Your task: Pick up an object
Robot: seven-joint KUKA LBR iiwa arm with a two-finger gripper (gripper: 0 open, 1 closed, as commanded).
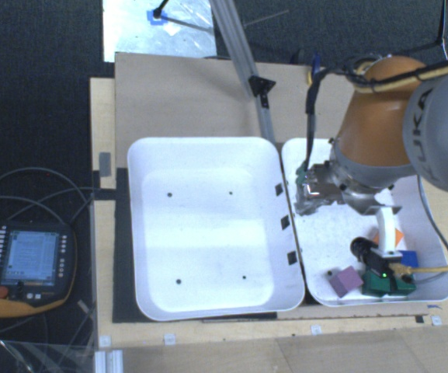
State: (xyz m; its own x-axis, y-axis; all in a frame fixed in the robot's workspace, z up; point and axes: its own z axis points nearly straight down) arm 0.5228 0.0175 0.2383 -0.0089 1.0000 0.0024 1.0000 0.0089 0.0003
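My gripper (310,193) hangs low over the far left part of the right bin (433,286), close to the wall between the two bins. The grey and orange wrist above hides much of it. Nothing is visibly held in it. A purple block (345,280) lies at the near edge of the right bin. A green object (388,284) lies just right of the block, and a small blue piece (408,259) sits behind the green object. All three are nearer the front than the gripper and apart from it.
The left bin (142,208) stands beside the right one, and they share a wall with black clips (286,222). A slanted metal pole (239,45) rises behind the bins. A teach pendant (26,266) lies on the floor at the left.
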